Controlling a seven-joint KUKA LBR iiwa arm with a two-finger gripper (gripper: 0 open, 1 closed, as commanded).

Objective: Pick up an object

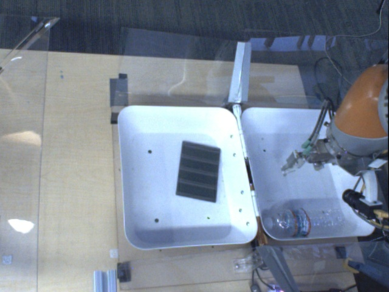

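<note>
Bottle, clear plastic with a blue-tinted band near its middle: lying on its side in the right bin, stretching along the near wall, close to the near-left corner, resting on the white floor. Slab, dark grey, rectangular, ribbed across its face: lying flat near the middle of the left bin, turned slightly off square to the walls, touching none of them. Gripper, small and pale grey: hanging over the middle of the right bin, pointing toward the shared wall between the two bins, standing well apart from the bottle and farther from the camera than it; open or closed, cannot tell at this size. Arm, grey with the orange band bulging above the wrist: reaching in from the right edge over the far-right part of the right bin. Cables, thin and dark: running down from the arm toward the wrist. Bench, pale wood: bearing both bins side by side, rims touching or nearly so. Metal strip: standing at the far end of the join between the bins. Black bracket: sitting just beyond the far-left corner of the left bin.
</note>
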